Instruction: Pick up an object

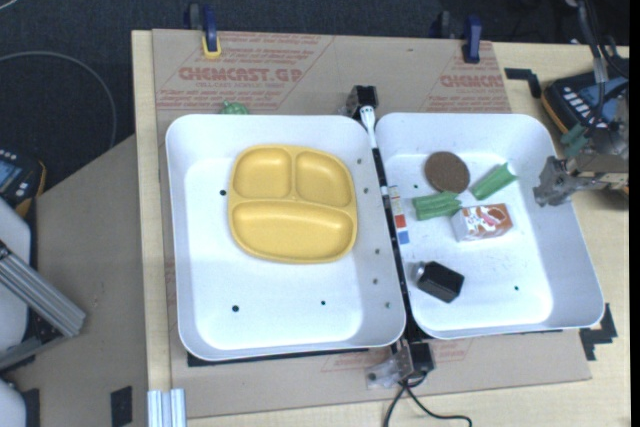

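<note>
1. 2 shallow white bins are seen side by side on a brown board: the left bin and the right bin. Their inner rims touch along the middle.
2. 1 yellow plate with 3 compartments is seen in the left bin, rounded at the corners, smooth and matte, lying flat toward the far half.
3. 5 loose objects are counted in the right bin, all clustered in its far and middle part.
4. 1 brown disc, round and flat, is placed nearest the far wall.
5. 2 green pieces are seen: a short green cylinder, tilted, just right of the disc, and a longer green piece lying below the disc.
6. 1 red-and-white packet, crinkled and glossy, is set just beside the longer green piece, apparently touching it.
7. 1 black block, boxy and dark, is set apart from the others, nearer the front.
8. The gripper is seen at the right rim of the right bin, well right of the packet and the cylinder. Nothing is seen between its fingers; whether they are spread or pressed together cannot be told.
9. 2 blue clamps are fixed on the board's far edge.
</note>
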Motion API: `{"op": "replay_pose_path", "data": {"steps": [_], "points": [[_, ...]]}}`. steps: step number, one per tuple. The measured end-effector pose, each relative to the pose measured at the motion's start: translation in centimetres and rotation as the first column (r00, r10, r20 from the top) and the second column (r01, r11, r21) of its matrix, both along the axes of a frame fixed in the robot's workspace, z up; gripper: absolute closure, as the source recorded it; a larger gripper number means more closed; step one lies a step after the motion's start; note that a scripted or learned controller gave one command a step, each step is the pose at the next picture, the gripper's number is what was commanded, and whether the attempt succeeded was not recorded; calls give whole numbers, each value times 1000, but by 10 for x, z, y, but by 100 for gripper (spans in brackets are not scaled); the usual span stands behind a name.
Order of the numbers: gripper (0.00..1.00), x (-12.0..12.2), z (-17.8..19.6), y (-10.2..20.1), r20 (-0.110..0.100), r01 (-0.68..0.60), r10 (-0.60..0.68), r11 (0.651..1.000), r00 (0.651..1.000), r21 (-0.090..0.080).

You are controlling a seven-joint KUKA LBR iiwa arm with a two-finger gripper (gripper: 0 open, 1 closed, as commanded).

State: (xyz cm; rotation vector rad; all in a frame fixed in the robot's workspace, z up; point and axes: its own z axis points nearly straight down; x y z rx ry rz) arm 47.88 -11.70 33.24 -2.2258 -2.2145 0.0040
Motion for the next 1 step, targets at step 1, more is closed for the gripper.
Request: {"op": "replay_pose_path", "data": {"steps": [1], "points": [[100, 0, -56, 29, -4, -8, 8, 1000, 1000, 3]]}}
